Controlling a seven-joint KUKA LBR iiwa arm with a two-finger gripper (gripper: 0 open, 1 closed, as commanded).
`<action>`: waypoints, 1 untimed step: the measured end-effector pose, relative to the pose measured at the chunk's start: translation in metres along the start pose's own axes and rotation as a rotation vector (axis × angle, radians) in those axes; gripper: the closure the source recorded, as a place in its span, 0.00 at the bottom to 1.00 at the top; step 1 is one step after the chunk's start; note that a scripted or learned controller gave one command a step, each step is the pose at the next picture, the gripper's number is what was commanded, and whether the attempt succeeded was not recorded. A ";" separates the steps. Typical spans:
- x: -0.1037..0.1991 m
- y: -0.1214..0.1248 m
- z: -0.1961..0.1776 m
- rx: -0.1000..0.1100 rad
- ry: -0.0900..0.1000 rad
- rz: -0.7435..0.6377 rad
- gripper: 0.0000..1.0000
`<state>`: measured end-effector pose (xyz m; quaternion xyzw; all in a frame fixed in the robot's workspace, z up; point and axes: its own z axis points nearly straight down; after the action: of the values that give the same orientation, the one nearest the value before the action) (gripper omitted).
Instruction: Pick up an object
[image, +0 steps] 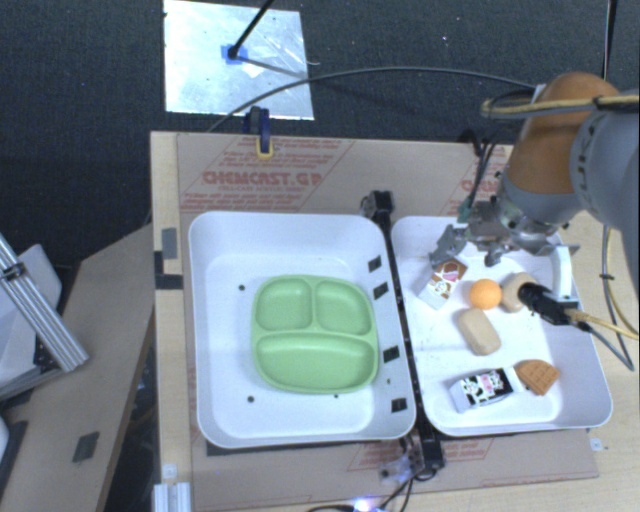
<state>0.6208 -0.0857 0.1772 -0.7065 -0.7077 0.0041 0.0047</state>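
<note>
Over the right bin (585, 400) our pincer (470, 243) hangs low near the far wall, and just below it lies a small white carton with a red-brown print (441, 281), tilted on its side. We cannot tell whether the pincer is apart or together (the wrist and its fittings hide that part), and nothing shows as held in it.

We judge the carton the natural pick, since it is the closest thing beneath the pincer. Nearer to us than the pincer, and off toward the arm's side, sit an orange ball (485, 294), a tan oblong piece (479, 331), a black-and-white carton (486, 388) and a waffle-like wedge (538, 376).

To do this well, we should centre over the carton's narrow faces and turn the wrist to square with its slant, then come straight down. The ball sits near the carton, so a wide approach may nudge it and send it rolling. The bin's dividing wall lies just beyond the carton on the side away from the arm, so we should keep clear of that edge.
</note>
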 end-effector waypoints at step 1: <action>0.000 0.003 -0.008 -0.014 -0.001 -0.002 0.00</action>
<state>0.6240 -0.0855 0.1851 -0.7059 -0.7083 -0.0006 -0.0005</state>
